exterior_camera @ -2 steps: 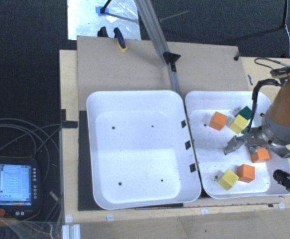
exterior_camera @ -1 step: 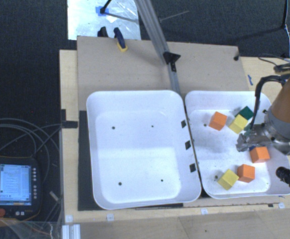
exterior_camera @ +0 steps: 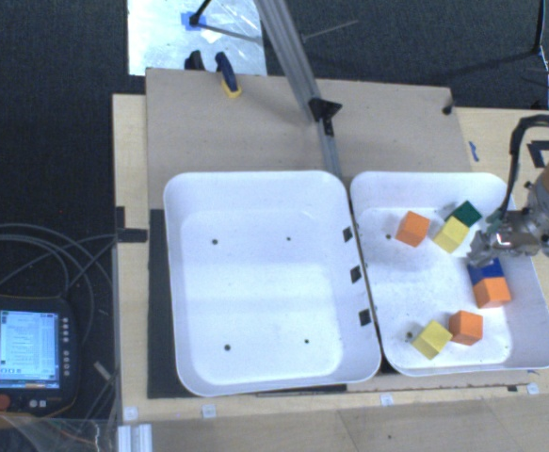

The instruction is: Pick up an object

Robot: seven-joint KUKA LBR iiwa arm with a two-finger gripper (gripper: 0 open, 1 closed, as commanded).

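Observation:
The right bin (exterior_camera: pixel 415 365) holds several blocks. An orange block (exterior_camera: pixel 412 228) lies at the upper middle. A yellow block (exterior_camera: pixel 451 234) touches a dark green block (exterior_camera: pixel 466 215) beside it. A blue block (exterior_camera: pixel 486 270) sits against an orange block (exterior_camera: pixel 492 292) on the right side. Near the front lie a yellow block (exterior_camera: pixel 432 339) and an orange block (exterior_camera: pixel 466 327). My gripper (exterior_camera: pixel 491 246) hangs at the bin's right side, just above the blue block and right of the yellow one. Its tips are hard to make out against the blocks.
The left bin (exterior_camera: pixel 189 215) stands beside the right one, with black clips (exterior_camera: pixel 357 273) along the shared rim. A grey pole (exterior_camera: pixel 293 55) slants over the brown board behind the bins. A teach pendant (exterior_camera: pixel 22 351) and cables lie at the far left.

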